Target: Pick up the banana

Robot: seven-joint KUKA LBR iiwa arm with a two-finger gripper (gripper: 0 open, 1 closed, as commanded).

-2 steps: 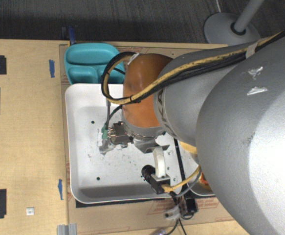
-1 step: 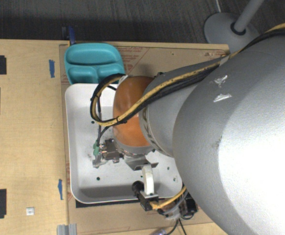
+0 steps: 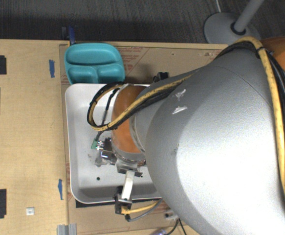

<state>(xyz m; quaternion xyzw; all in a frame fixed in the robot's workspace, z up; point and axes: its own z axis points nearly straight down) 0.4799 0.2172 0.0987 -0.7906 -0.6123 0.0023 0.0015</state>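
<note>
My grey arm reaches in from the right and covers most of the view. Its orange band (image 3: 121,126) sits over the middle of a white bin (image 3: 79,131). The gripper (image 3: 101,153) hangs low over the bin's floor, left of the band, its metal parts and a green bit just visible. Whatever lies beneath the arm and wrist is hidden.
A teal moulded plastic tray (image 3: 94,62) rests at the bin's far edge. Bare bin floor runs along the left side, with a small dark speck (image 3: 98,178) near the front. Brown cardboard bench (image 3: 25,131) with blue tape marks lies to the left.
</note>
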